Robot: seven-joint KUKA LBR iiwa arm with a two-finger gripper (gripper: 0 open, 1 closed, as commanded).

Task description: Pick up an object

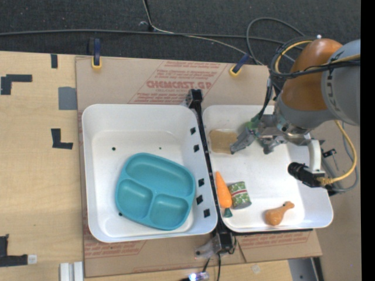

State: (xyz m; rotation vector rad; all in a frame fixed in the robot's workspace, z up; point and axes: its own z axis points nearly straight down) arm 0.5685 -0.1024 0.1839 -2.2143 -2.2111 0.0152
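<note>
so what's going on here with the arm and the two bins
A grey KUKA arm reaches in over the right bin, its gripper open and hovering near a flat tan item at the bin's back left. Nothing sits between its fingers. Lying loose in that bin are a carrot, a small green packet and a toy drumstick. The left bin holds a teal divided plate.

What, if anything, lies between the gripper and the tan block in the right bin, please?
Nothing visible does. The gripper hangs open beside the tan block, with bare bin floor between. The carrot, green packet and drumstick lie nearer the front.
</note>
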